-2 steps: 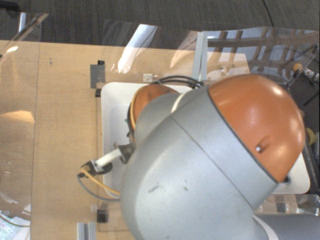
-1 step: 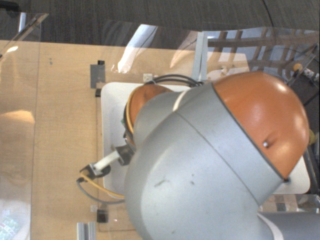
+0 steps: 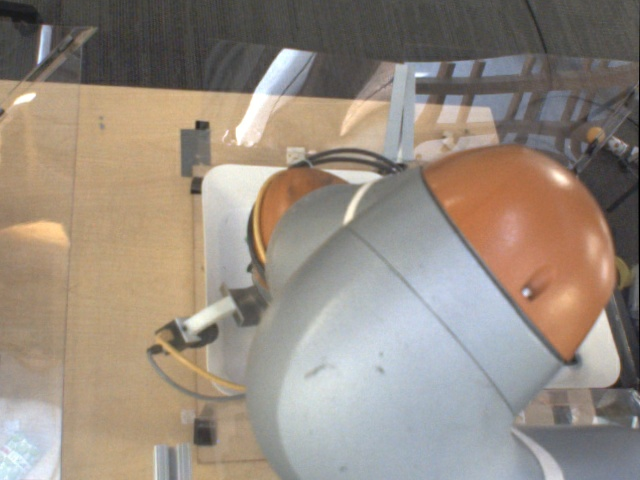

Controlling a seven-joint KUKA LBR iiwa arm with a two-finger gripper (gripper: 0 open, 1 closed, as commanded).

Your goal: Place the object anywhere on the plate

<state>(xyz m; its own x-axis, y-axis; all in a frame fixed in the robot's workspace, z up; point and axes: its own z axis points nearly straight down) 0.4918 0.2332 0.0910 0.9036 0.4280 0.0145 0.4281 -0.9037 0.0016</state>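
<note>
In the camera view the arm (image 3: 400, 348) takes up most of the frame. Its broad grey body sits close under the lens, and an orange dome (image 3: 520, 238) caps it at the upper right. A second orange band (image 3: 285, 203) peeks out behind the grey shell at its upper left, with a thin black cable (image 3: 340, 156) arching over it.

Beneath the arm lies a white bin (image 3: 225, 228). Its left rim and rounded upper left corner are in plain sight, and a bare strip of floor runs just inside that rim. The arm covers the rest of the bin, so what lies there cannot be told.

At the arm's lower left a white plug (image 3: 205, 323) sticks out across the bin's left edge. A yellow and grey wire loop (image 3: 185, 363) trails from it onto the wooden tabletop (image 3: 100, 248).

A black bracket (image 3: 195, 148) stands just beyond the bin's upper left corner, and a small black clip (image 3: 204, 431) sits near its lower left corner. Left of the bin the tabletop is wide and open. A dark carpet (image 3: 300, 8) runs along the far edge.
</note>
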